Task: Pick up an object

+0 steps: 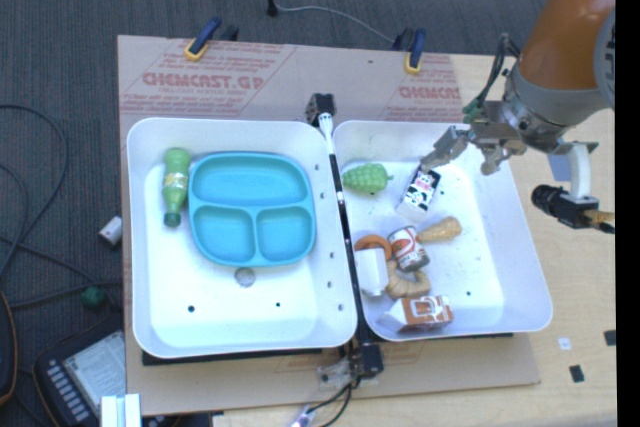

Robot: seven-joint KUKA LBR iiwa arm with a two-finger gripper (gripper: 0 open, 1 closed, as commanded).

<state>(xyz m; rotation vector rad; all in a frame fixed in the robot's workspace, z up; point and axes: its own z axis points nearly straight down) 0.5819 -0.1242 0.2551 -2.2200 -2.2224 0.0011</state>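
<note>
Dark grey carpet surrounds the worktop (180, 85), which we see covered by a brown printed board held with two clamps at its far edge. Two shallow white bins sit on it side by side. We find a blue divided plate (252, 209) in the left bin (160, 315), with a green bottle (176, 184) lying just beside the plate's left edge. Toys crowd the right bin (510, 285): a bumpy green fruit (366, 178) near the dividing wall, a black-and-white carton (421, 191), and nearer us a red-and-white can (405, 247) touching a clutter of small items. We see the pincer (467, 149) above the right bin's far side, its two fingers spread apart with nothing between them, one fingertip just beside the carton.
</note>
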